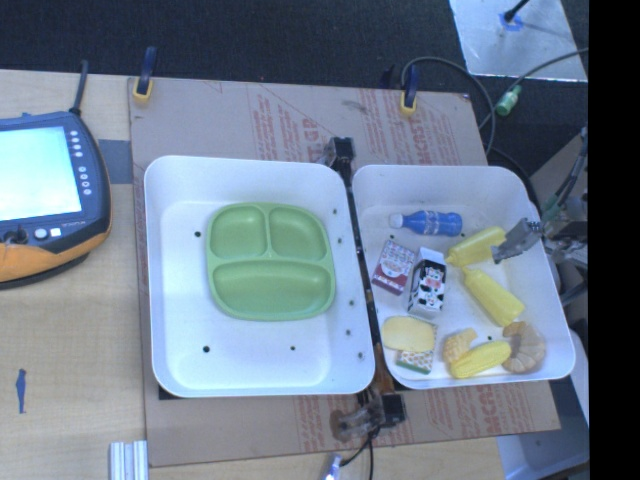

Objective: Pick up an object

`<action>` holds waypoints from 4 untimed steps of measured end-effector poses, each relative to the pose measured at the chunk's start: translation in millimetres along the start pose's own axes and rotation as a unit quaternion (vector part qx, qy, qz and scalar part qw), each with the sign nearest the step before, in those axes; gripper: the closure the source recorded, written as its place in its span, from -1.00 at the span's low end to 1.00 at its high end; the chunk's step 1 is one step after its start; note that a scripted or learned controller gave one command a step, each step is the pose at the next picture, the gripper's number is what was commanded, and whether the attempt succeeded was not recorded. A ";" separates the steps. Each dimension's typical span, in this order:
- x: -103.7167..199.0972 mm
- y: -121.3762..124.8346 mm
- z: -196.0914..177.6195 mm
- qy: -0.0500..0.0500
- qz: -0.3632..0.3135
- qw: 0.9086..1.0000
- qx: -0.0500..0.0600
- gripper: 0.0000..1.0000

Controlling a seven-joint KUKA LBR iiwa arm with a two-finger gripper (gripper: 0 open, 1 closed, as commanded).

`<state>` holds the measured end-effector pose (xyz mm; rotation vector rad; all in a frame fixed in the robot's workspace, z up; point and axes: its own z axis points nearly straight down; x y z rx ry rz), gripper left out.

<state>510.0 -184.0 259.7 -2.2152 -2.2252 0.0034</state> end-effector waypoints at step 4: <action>144.1 66.9 66.9 0.001 0.000 1.000 -0.001 1.00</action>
